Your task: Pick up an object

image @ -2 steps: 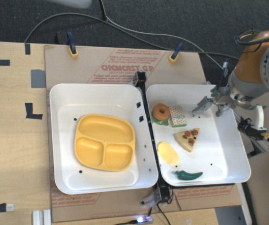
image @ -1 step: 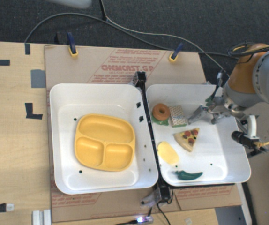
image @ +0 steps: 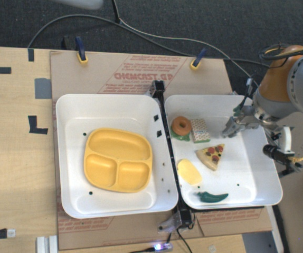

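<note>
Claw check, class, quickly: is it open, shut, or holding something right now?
Claw: hovers over the right bin, near the pizza slice; nothing is seen in it, and open or shut cannot be told.

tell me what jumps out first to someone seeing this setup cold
The big yellow divided plate in the left bin grabs the eye first. Next come the toy foods in the right bin: a donut at the back beside a small sprinkled block, a pizza slice mid-bin, a pale yellow piece and a green pepper at the front. The gripper hangs over that bin's back right.
</note>
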Tool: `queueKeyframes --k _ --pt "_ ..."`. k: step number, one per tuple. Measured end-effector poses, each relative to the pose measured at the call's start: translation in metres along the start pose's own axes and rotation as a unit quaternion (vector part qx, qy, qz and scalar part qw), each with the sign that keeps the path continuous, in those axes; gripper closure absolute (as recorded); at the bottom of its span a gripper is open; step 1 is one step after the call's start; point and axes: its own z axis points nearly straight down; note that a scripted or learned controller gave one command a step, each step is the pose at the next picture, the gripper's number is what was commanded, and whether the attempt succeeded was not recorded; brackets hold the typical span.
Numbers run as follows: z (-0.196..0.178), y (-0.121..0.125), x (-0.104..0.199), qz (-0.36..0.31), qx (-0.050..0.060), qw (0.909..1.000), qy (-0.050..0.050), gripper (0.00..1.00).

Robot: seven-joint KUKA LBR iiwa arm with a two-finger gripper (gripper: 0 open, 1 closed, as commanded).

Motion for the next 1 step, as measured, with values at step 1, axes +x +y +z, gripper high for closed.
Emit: queueKeyframes --k 1 --pt "-0.0627 0.0020 -0.0040 0.001 -0.003 1.0000 0.000 1.00"
